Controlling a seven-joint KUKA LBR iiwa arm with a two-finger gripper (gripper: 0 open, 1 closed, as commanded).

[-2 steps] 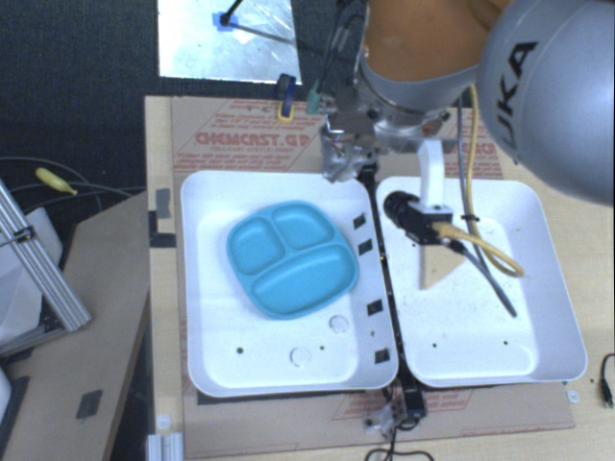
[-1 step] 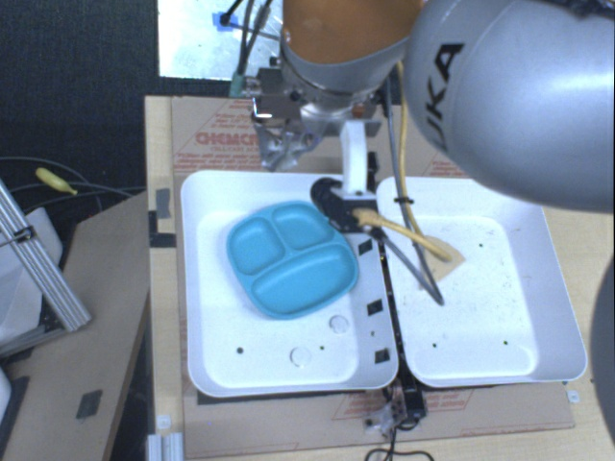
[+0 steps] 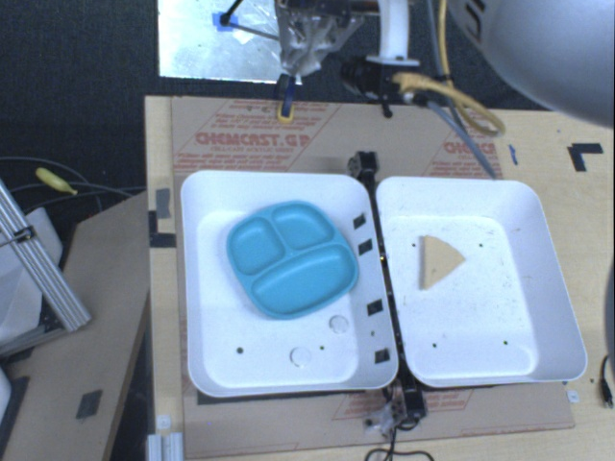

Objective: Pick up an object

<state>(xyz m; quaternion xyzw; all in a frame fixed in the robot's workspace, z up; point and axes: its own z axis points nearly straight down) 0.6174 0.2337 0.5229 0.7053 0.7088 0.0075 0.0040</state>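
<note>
A blue three-section plate [image 3: 291, 257] lies flat in the middle of the left bin [image 3: 204, 353]. A tan triangular wedge [image 3: 439, 259] lies in the right bin [image 3: 553, 325], left of its centre. My gripper [image 3: 300, 60] is raised high at the top of the view, beyond the far rim of the left bin and well away from both things. A small blue and yellow piece [image 3: 285, 100] shows just under the gripper's tip. I cannot tell whether it hangs from the gripper or lies on the cardboard.
The arm's grey body [image 3: 548, 27] fills the top right, with yellow and grey cables [image 3: 461, 109] trailing over the cardboard sheet [image 3: 250, 142] behind the bins. A black hinge strip [image 3: 377, 277] runs between the bins. Aluminium framing [image 3: 38, 277] stands at the left.
</note>
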